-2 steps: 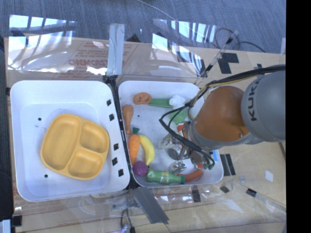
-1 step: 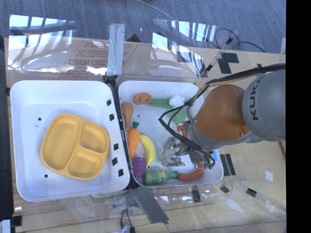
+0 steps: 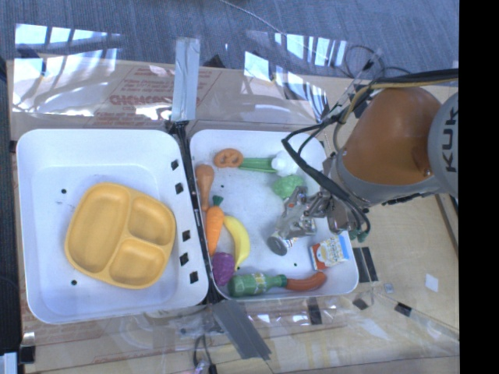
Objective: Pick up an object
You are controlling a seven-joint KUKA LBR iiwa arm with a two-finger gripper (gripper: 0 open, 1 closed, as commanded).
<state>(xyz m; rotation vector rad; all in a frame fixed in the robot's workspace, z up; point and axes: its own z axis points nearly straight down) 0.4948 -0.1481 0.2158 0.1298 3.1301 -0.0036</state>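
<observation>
My gripper (image 3: 290, 226) hangs inside the right bin (image 3: 257, 265), its metal fingers pointing down and to the left over the bin's middle. Just above it lies a green broccoli-like toy (image 3: 287, 185). A small carton (image 3: 332, 251) sits to its lower right. Along the bin's left side lie a carrot (image 3: 214, 226), a banana (image 3: 238, 240) and a purple toy (image 3: 222, 268). A green bottle (image 3: 254, 284) and a red sausage (image 3: 306, 282) rest at the front wall. An orange pretzel (image 3: 228, 158) and a green-and-white stick (image 3: 263, 163) lie at the back.
The left bin (image 3: 47, 150) holds a yellow divided plate (image 3: 118, 234). A tan toy (image 3: 204, 181) leans near the divider between the bins. Black cables (image 3: 312, 135) loop from the arm's orange wrist (image 3: 390, 135) over the right bin's back corner.
</observation>
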